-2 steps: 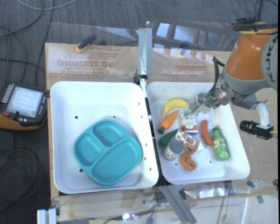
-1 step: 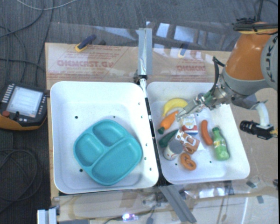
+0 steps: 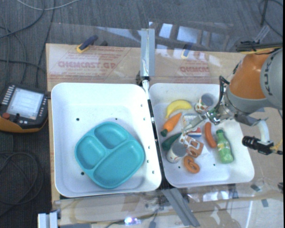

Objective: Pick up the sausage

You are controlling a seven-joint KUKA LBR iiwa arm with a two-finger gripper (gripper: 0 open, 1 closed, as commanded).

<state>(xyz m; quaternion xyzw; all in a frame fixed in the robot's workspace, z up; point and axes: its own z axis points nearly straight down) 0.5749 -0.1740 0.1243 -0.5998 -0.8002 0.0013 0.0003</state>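
Fingers on the gripper [image 3: 213, 116] sit too small and cluttered for you to tell whether they are spread or closed. Take the sausage [image 3: 209, 135] as your landmark: it lies in the right bin [image 3: 237, 175], just below the gripper, with nothing visibly clamping it. A green bottle [image 3: 223, 147] lies just right of the sausage, a carrot [image 3: 172, 123] to its left, and a banana [image 3: 179, 107] up and left.
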